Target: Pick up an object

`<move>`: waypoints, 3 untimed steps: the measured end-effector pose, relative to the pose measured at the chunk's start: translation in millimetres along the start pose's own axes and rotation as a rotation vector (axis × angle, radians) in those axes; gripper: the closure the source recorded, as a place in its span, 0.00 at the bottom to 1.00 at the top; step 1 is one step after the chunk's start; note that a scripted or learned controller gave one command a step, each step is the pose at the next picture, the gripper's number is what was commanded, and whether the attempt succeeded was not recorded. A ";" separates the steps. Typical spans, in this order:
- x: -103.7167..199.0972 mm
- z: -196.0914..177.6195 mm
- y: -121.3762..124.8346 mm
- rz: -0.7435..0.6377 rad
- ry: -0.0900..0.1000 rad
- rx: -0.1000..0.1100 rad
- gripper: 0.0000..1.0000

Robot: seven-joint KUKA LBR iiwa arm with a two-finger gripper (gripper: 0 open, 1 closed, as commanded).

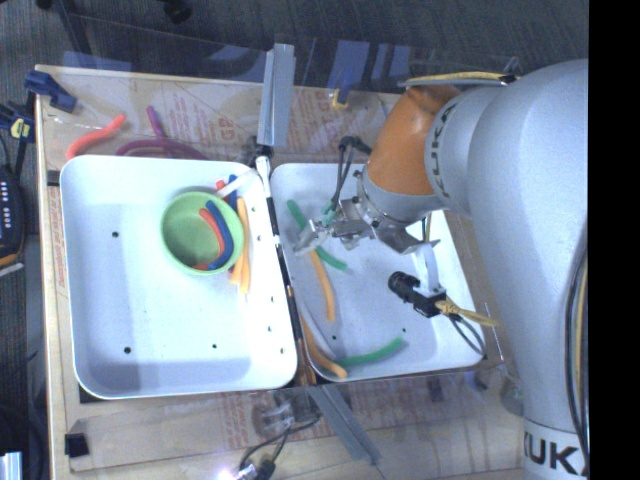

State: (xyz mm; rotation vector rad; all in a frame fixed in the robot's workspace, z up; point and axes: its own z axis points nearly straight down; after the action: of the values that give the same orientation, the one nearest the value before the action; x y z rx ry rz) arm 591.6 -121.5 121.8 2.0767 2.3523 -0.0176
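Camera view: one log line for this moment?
arm: reaching into right bin | pincer: low over green and orange strips | grasp: unconfirmed | left bin: green bowl with strips

- The bench [200, 103] is brown, with a clear cover on it.
- Two white bins lie on it: left bin [100, 318] at 9 o'clock, right bin [450, 258] at 3 o'clock.
- An orange tube [97, 136] and a purple tube [160, 146] lie at 11 o'clock.

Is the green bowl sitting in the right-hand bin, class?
No, the green bowl sits in the left bin, while the pincer hangs over the right bin.
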 end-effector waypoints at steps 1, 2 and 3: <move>6.8 24.9 -26.1 -0.070 0.001 -0.016 0.00; 6.5 15.8 -27.0 -0.074 0.002 -0.010 1.00; 32.6 -71.0 14.7 0.050 0.010 -0.004 1.00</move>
State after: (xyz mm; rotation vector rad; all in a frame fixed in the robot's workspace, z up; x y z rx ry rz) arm 602.5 -86.5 192.4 2.1384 2.3026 -0.0029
